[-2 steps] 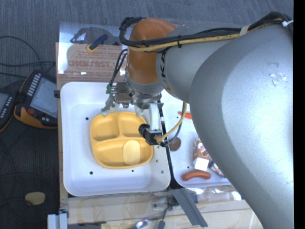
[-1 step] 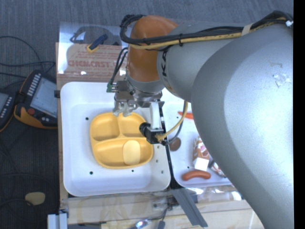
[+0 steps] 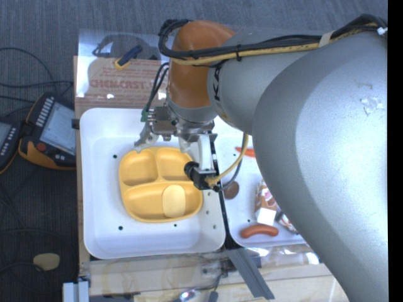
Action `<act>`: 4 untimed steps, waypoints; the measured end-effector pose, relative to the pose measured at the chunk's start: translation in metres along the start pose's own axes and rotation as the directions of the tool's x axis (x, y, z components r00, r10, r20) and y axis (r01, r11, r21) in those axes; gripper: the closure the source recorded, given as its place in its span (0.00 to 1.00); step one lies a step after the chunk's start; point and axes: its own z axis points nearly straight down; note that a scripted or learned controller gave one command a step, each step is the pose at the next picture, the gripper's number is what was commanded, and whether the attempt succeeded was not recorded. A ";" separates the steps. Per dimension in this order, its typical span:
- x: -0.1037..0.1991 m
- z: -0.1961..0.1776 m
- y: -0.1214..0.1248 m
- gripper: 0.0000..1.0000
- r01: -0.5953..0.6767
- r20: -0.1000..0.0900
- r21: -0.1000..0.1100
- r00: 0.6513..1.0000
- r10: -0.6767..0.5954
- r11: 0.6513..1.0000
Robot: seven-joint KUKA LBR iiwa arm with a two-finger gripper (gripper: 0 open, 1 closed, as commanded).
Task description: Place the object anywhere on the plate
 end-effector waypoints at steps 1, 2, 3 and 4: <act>0.000 -0.008 0.000 1.00 0.001 0.000 0.003 1.000 -0.001 1.000; 0.000 -0.008 0.000 0.00 0.001 0.000 0.004 1.000 -0.001 1.000; -0.029 -0.148 0.064 0.00 -0.005 0.002 -0.009 1.000 0.005 1.000; -0.029 -0.156 0.064 1.00 -0.003 0.007 -0.007 1.000 0.003 1.000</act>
